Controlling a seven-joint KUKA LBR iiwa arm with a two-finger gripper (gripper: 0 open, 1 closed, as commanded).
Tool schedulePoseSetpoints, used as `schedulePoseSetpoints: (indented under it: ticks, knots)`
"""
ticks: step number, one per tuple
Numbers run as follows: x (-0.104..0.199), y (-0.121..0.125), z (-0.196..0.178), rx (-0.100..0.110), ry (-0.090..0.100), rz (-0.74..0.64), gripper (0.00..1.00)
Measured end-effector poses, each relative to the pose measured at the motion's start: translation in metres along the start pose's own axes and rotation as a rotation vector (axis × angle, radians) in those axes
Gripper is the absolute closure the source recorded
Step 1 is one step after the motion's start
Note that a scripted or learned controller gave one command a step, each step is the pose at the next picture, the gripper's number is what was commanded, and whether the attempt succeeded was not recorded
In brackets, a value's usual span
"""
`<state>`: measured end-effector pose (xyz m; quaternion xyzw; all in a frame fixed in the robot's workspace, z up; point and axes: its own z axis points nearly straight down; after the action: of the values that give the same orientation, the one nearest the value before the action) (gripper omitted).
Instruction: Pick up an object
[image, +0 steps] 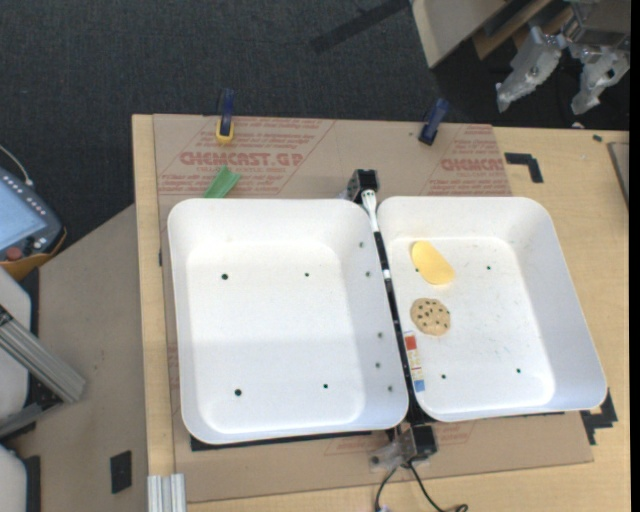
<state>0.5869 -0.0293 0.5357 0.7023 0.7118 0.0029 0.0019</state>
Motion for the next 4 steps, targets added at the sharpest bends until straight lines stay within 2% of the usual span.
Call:
schedulePoseSetpoints:
  ticks: [1, 2, 3, 4]
  knots:
    - [0.140, 0.008, 0.069, 0.016, 0.003, -0.002, 0.00]
    - [0.095, -0.039, -0.005, -0.003, 0.000, 0.017, 0.00]
    - [0.244, 0.007, 0.003, 0.005, 0.003, -0.001, 0.00]
    - [0.235, 0.008, -0.010, -0.002, 0.001, 0.012, 1.00]
